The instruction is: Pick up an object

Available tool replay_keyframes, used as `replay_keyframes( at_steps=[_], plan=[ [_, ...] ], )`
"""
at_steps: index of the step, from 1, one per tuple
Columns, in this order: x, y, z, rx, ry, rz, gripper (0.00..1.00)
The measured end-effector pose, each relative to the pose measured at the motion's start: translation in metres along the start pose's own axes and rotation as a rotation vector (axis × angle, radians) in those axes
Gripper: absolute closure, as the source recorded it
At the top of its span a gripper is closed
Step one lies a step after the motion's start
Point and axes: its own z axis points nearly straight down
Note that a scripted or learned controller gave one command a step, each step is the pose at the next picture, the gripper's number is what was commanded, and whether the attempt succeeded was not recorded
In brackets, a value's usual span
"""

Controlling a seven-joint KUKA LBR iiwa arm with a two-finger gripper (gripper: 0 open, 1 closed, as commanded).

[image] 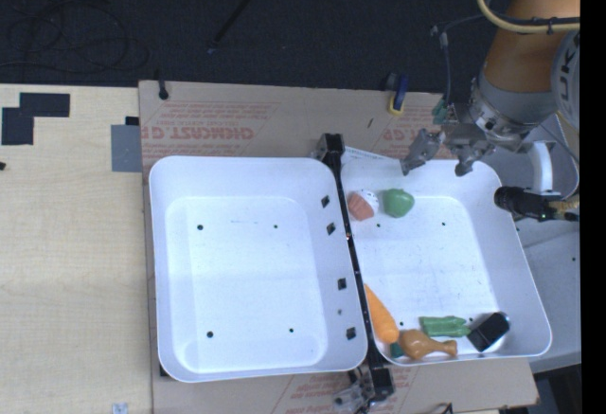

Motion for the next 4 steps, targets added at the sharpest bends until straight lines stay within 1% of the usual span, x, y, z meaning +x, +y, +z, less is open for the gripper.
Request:
replay_keyframes(
  at_steps=[1,2,3,4],
  plan=[
    [0.027,0.006,-0.140,-0.015,-0.001,-0.003,0.00],
    [0.062,-0.031,-0.264,-0.014,0.000,-0.003,0.00],
    [0.086,-0.076,-0.284,-0.001,0.001,-0.003,0.00],
    [0.129,-0.110,-0.282,0.003,0.001,-0.004,0.00]
  ],
)
